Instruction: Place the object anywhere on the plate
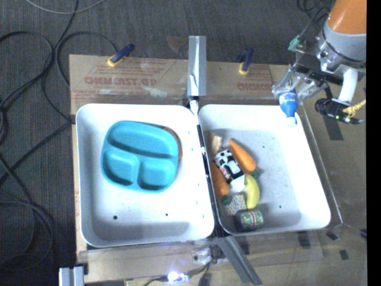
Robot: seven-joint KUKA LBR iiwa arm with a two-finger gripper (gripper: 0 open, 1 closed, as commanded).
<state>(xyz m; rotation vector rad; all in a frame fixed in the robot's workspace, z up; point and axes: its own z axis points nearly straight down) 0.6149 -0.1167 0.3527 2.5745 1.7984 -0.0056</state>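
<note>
Claw (290, 103) at 2 o'clock over right bin (297, 177) rim, apparently pinching small blue object (288, 105); blue plate (141, 155) at 9 in left bin (95, 219); carry step, next: traverse w/ grip, release.

One camera, fixed above the bench (83, 70), looks down at a slant on both white bins (89, 219); the arm (348, 16) enters at two o'clock.

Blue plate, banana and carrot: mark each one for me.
Blue plate (141, 155), camera view, on the ridge between its compartments.
Banana (252, 191), camera view, middle of its yellow body.
Carrot (243, 155), camera view, middle of its orange length.
</note>
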